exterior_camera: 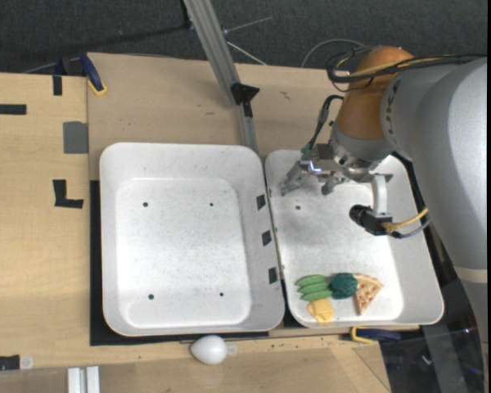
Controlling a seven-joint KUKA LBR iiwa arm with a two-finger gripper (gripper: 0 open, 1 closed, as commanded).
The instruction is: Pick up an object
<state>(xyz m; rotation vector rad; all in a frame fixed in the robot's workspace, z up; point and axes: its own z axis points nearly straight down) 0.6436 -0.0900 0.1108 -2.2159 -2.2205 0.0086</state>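
Nearest the camera, a white egg-shaped object (209,350) lies on the bench just outside the bins. In the right bin (409,211), a green piece (313,285), a dark green piece (342,284), a yellow piece (321,309) and a pizza-slice toy (366,292) are clustered at the near edge — nothing is yet held. The approach step is judged in hand: the gripper (317,178) is poised at the bin's far end, well apart from the cluster, jaws apart, so a move toward the cluster and a descent are called for. The left bin (114,219) sits beside; beyond — bench and dark floor.

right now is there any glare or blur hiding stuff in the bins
Camera view: the right bin glares bright near the toys, though they stay readable; the hand is slightly soft and casts a faint shadow on the bin floor; the left bin is evenly lit.
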